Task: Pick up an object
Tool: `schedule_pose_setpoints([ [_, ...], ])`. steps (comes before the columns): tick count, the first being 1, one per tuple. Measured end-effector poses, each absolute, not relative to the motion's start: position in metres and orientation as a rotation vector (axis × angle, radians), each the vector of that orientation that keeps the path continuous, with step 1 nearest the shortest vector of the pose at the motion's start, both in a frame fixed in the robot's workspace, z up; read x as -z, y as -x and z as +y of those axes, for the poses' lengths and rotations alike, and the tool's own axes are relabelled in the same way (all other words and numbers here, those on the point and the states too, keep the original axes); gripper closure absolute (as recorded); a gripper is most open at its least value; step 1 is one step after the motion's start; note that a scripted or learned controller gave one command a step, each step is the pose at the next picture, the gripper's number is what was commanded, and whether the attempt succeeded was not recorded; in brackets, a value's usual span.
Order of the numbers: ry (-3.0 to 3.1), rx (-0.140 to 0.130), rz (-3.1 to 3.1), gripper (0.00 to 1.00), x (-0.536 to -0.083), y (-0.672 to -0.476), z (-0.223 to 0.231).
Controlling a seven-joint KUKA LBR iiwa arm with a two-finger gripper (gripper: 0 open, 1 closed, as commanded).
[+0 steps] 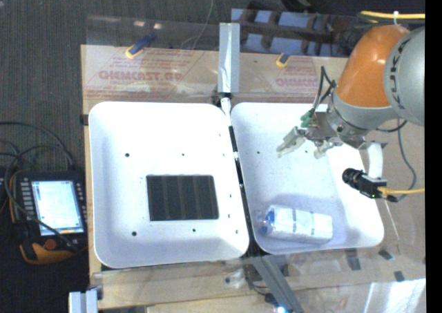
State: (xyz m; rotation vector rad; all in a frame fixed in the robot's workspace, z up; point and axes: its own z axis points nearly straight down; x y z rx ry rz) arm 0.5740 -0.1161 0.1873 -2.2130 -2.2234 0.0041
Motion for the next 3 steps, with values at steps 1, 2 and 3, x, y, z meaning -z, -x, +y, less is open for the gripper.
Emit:
schedule_pose_setpoints([
  [1,2.453,-0.006,-1.961,0.0,-0.272,-0.512,-0.124],
  [2,2.529,-0.007,-1.864,0.0,-0.324,-0.505,-0.14],
  [3,2.651,-0.006,-1.689,0.0,-0.375,-0.486,-0.145],
])
